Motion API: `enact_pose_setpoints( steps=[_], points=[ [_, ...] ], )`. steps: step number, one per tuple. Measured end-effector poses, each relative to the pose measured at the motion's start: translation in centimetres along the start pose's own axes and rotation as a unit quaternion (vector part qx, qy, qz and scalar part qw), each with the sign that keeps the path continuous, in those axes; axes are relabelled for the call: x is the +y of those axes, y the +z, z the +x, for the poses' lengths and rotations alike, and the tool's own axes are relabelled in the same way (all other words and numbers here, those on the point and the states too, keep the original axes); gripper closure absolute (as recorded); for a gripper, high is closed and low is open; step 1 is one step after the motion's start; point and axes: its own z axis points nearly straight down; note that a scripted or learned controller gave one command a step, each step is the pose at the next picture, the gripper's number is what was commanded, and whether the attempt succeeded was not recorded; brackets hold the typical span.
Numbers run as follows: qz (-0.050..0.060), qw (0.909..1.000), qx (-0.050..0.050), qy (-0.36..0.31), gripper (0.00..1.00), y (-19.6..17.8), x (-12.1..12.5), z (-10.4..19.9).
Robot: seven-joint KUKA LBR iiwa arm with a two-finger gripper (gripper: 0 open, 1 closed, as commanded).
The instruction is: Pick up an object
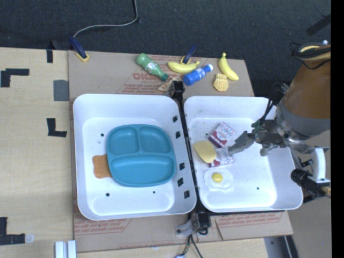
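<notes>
White bins: left bin (pixel 86 160) bears a blue divided plate (pixel 141 155); right bin (pixel 269 192) holds a yellow piece (pixel 204 151), printed packet (pixel 222 133), fried egg (pixel 219 179). Gripper (pixel 228 153) low beside the yellow piece and packet; finger state cannot be told. Risk: crowded items, so the close may catch an edge and slip.
</notes>
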Motion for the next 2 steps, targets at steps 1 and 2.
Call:
enact_pose_setpoints(
  steps=[1,2],
  points=[
    [0.001,1.0,0.0,0.0,0.0,7.7,5.1,0.0],
    [-0.004,1.0,-0.001,0.0,0.0,17.3,11.3,-1.6]
  ],
)
